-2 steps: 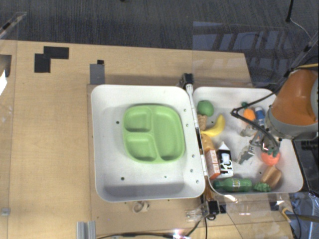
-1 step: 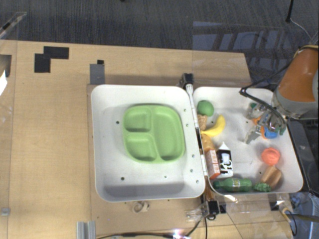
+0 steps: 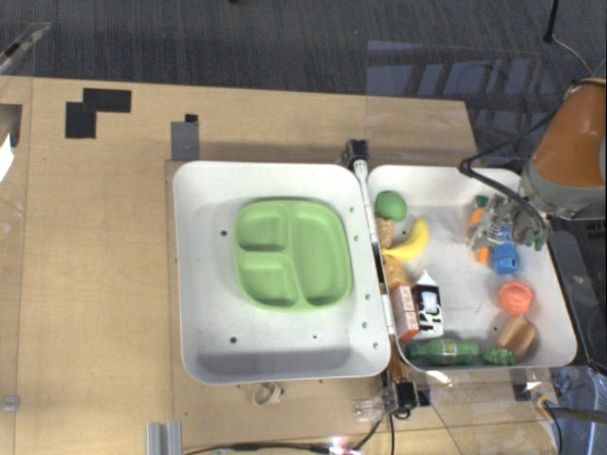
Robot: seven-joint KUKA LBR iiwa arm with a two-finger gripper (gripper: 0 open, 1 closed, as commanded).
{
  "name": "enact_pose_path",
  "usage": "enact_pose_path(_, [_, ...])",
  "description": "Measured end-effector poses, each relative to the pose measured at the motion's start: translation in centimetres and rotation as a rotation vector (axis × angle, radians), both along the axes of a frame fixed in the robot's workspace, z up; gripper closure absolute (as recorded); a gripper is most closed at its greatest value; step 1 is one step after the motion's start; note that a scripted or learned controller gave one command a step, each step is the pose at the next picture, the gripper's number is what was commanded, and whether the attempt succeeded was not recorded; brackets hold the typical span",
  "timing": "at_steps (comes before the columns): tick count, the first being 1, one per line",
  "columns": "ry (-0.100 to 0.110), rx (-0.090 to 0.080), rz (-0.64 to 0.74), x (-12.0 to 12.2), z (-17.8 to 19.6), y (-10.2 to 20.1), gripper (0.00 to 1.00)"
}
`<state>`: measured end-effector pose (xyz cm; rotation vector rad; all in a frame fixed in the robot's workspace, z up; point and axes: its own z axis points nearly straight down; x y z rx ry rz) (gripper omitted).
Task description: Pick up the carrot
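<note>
— Well, where's the carrot point(image 3: 477, 218) in all that clutter?

— Far side of the right bin point(image 3: 560, 344), I reckon. It's that orange bit tucked against the gripper point(image 3: 507, 224), and the arm's metalwork partly hides it. More orange peeks out lower down, so I can't say exactly how it lies.

— Has it got hold of it?

— Can't tell. The gripper hangs right over the spot, but whether it's spread or closed I can't make out from this camera, and I see nothing clearly held.

— What might spoil it?

— That blue block point(image 3: 505, 258) sits just beside the orange, so a close there could catch the block instead, or nudge the carrot away. The bin floor looks smooth, too, so I'd guess a glancing pinch would send it skating. The pink piece point(image 3: 516, 298) and the banana point(image 3: 408, 242) are farther off, so they're less of a worry.

— And the rest of the place?

— Pale wooden worktop point(image 3: 85, 282) with a few black tape marks on it. The left bin point(image 3: 199, 349) holds a green divided plate point(image 3: 289, 254). Dark carpet runs behind, and cables trail along the near edge.
</note>
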<state>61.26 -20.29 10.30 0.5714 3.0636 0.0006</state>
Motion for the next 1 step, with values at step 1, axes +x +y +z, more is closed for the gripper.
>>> enact_pose_path(1, [0.009,0.016,-0.461,-2.29,11.44,14.68,1.00])
